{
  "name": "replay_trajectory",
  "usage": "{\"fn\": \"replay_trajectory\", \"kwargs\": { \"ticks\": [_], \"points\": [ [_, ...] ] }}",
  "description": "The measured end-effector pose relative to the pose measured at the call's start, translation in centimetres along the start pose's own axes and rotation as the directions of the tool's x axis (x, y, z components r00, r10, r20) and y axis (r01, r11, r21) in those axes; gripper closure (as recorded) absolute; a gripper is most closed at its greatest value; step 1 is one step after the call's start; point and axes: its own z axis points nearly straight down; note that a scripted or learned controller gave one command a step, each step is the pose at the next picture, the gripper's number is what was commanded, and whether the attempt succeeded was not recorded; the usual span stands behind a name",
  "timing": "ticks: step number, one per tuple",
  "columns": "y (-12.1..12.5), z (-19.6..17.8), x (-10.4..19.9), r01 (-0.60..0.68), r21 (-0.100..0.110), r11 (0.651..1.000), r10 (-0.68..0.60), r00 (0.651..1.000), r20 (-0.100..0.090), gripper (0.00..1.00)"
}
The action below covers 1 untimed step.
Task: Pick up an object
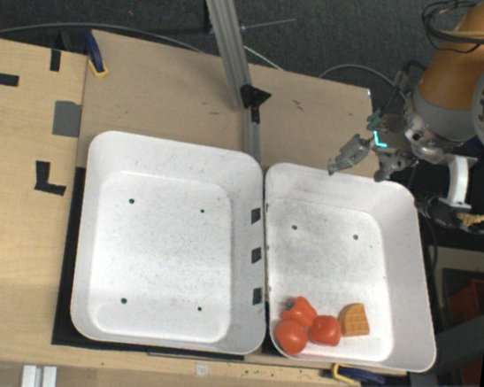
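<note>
In the right bin (412,257), near its front edge, lie three red tomato-like pieces (306,324) clustered together and a small tan-orange block (354,319) just to their right. My gripper (365,162) hangs above the far rim of the right bin, well away from those objects. Its two fingers are spread apart with nothing between them. The grey arm with its orange band (476,51) comes in from the upper right.
The left bin (96,212) sits beside the right one, with black clips along the shared wall. A slanted metal pole (235,53) rises behind the bins. Cables lie on the dark floor at the back, and a wooden bench surrounds the bins.
</note>
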Motion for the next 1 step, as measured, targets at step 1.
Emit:
{"fn": "replay_trajectory", "kwargs": {
  "ticks": [1],
  "points": [
    [0.07,-0.22,0.0,0.001,-0.004,1.0,-0.001,1.0,0.001,0.0]
  ]
}}
